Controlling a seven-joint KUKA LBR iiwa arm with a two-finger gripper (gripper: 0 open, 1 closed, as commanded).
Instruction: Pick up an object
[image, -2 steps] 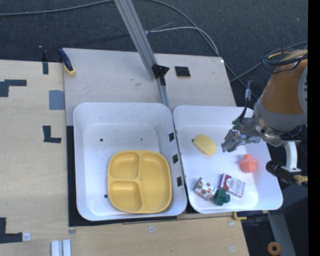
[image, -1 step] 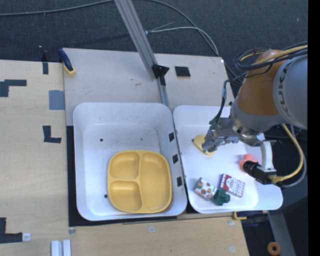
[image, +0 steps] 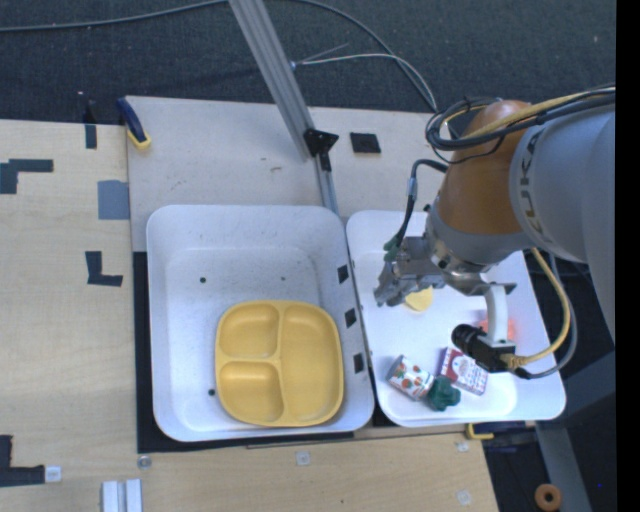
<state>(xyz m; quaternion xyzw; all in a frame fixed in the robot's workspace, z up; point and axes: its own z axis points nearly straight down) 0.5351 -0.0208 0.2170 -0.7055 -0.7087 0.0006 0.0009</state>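
Observation:
My gripper (image: 398, 285) reaches down into the right bin (image: 372, 240), near its left-centre. A small yellow object (image: 420, 299) lies right beside the fingertips, partly hidden by them. Whether it sits between the fingers I cannot tell. Nearer the front of that bin lie a small red and white packet (image: 408, 376), a dark green object (image: 443, 396) and a maroon and white packet (image: 463, 371). An orange-red item (image: 511, 328) peeks out at the bin's right side behind the arm's cable.
The left bin (image: 180, 240) holds a yellow divided plate (image: 280, 362) at its front. A slanted metal pole (image: 285, 80) rises behind the bins. The arm's body and cables (image: 500, 190) cover the back right of the right bin.

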